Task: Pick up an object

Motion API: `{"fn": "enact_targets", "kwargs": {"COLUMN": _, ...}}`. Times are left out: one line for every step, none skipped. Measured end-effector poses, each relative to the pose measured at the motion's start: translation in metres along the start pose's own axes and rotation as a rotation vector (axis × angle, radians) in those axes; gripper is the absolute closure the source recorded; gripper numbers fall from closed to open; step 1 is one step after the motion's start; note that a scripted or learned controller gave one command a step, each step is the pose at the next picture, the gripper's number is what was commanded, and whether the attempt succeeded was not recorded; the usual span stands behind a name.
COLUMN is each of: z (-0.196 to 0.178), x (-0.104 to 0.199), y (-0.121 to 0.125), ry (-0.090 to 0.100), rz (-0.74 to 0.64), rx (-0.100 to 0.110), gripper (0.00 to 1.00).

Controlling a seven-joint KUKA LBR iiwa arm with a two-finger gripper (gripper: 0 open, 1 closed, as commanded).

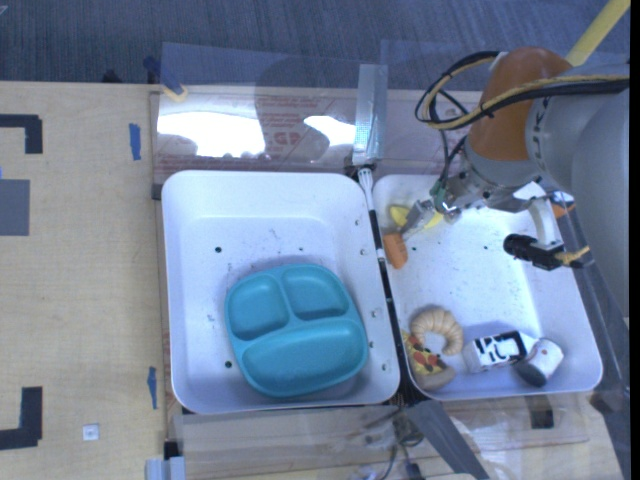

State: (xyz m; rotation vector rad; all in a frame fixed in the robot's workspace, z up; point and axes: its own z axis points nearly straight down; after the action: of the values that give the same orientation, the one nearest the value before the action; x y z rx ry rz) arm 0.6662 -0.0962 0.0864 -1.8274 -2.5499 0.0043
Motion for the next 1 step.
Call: {"fn": "enact_targets", "kwargs": {"z": -0.01, "x": -0.0002, "y": -0.0006, "ry": 0.001, "rz": -0.002, "rx": 0.005, "gripper": 1.0}}
